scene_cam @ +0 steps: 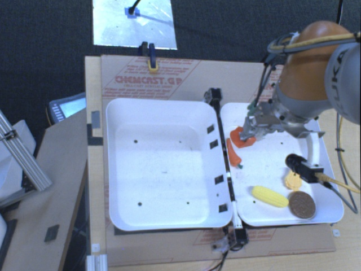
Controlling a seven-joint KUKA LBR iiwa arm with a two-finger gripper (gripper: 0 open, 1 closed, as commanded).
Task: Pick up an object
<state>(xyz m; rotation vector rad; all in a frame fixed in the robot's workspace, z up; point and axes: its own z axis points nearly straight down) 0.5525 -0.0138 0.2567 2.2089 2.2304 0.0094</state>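
My gripper (250, 130) hangs low over the left part of the right bin (333, 210), its tip right at a red-orange piece (242, 138) that lies near the bin's left wall. The arm's body covers the upper side of that piece. An orange carrot-like object (233, 154) with a green end lies just below it along the divider. A yellow corn cob (269, 196), a brown round disc (303, 205) and a small yellow item (292, 180) rest toward the bin's near right corner.
The left bin (121, 208) lies beside the right one, with a black clip strip (220, 151) along their shared edge. A black fitting with a cable (303, 169) sits at the right bin's right side. Cardboard (169, 75) lies under both bins.
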